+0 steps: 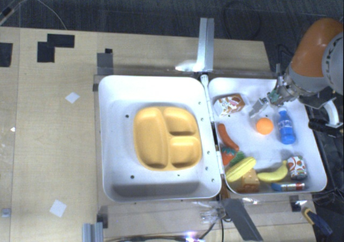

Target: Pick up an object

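My gripper hangs over the back of the right bin, on the grey arm with its orange band. Just below it lie an orange ball and a blue bottle, both apart from it. A red-and-white snack packet lies to its left. Nearer the front are a red pepper, a yellow toy, a banana, a small can and a marker. I see nothing held in the gripper.
The left bin holds a yellow divided tray. A metal post stands behind the seam between the bins. Cables run along the bench's right edge.
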